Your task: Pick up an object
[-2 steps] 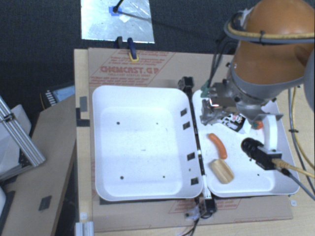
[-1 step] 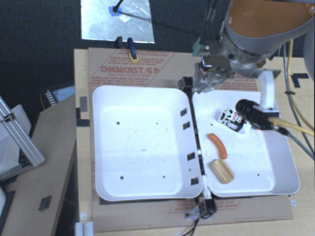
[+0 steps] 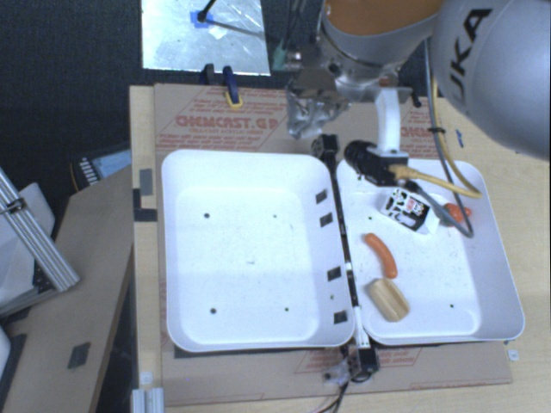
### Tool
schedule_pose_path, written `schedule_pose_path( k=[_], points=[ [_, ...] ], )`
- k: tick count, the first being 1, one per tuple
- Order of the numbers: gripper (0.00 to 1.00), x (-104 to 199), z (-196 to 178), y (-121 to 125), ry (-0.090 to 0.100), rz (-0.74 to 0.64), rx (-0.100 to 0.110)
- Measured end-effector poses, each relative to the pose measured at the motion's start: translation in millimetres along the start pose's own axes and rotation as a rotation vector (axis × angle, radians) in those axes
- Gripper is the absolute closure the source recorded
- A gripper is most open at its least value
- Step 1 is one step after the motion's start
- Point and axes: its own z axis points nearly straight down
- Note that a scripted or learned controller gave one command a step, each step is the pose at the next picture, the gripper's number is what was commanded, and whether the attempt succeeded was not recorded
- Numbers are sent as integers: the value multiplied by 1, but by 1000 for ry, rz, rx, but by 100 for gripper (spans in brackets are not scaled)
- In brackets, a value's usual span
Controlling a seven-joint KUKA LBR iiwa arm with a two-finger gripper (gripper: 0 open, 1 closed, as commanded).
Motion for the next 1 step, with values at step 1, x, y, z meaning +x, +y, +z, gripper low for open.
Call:
schedule_pose_path(
  k=[1],
  points=[
    [100, 55, 48, 68, 0, 0, 2]
  ],
)
